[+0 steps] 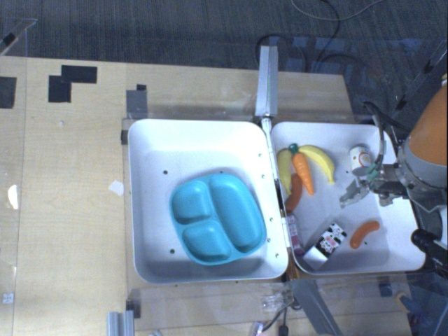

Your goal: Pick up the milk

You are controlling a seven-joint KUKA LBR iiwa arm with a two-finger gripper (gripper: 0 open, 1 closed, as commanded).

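Note:
The milk [330,241] is a small carton with black and white cow patches. It lies tilted on its side near the front wall of the right bin [399,257]. My gripper [369,192] hovers over the middle right of that bin, behind the milk and a little to its right. Its fingers [352,193] are spread apart with nothing between them. The gripper is apart from the milk.
In the right bin lie a banana [319,159], a carrot [302,171], a brown sausage [294,192], an orange sausage [364,234], a small round tin [360,157] and a slim bottle [291,231] along the left wall. The left bin [147,187] holds a blue divided plate [218,217].

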